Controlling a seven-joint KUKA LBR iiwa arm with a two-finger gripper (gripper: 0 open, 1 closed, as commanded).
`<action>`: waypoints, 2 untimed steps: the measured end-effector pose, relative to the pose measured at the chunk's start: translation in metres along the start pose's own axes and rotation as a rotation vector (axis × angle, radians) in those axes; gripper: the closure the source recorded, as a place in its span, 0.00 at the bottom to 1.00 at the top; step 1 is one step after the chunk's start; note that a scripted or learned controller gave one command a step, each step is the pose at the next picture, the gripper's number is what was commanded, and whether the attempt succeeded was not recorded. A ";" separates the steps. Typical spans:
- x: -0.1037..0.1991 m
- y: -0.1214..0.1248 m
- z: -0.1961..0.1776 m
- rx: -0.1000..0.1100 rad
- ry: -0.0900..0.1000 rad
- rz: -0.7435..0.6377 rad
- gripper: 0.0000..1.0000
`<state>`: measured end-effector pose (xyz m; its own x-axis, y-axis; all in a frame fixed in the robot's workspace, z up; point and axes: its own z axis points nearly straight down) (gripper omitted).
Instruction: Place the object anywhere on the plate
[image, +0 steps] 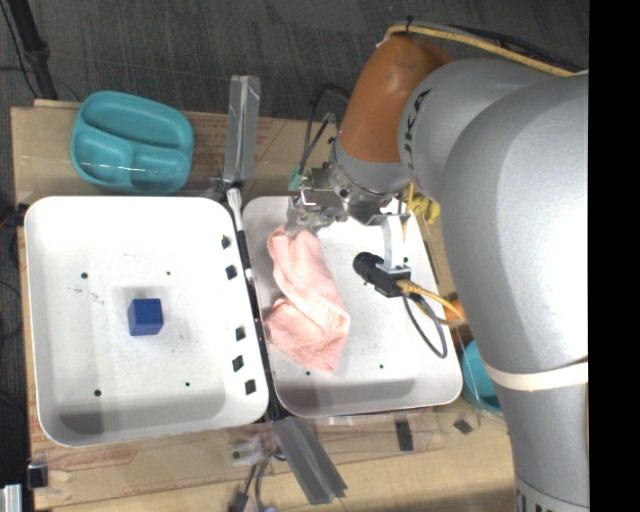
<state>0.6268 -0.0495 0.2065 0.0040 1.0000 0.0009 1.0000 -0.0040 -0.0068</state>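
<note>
A pink cloth (305, 300) lies crumpled and stretched lengthwise in the right bin (400, 375). Its upper end rises to my gripper (299, 222), which hangs over the bin's far left corner and is shut on that end of the cloth. A teal plate (132, 140) with moulded compartments rests on the bench beyond the left bin, well to the left of the gripper. A small blue cube (146, 316) sits on the floor of the left bin (60, 400).
A black part with a yellow cable (385, 275) hangs from the arm over the right bin, beside the cloth. A ridge with black clips (242, 300) divides the two bins. The large grey arm (510, 220) covers the right side.
</note>
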 end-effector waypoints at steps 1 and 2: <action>0.054 -0.003 -0.001 0.003 -0.001 0.072 1.00; 0.111 -0.039 0.017 0.000 -0.001 0.223 1.00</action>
<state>0.5885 0.0615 0.1899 0.2245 0.9745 -0.0020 0.9744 -0.2245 -0.0066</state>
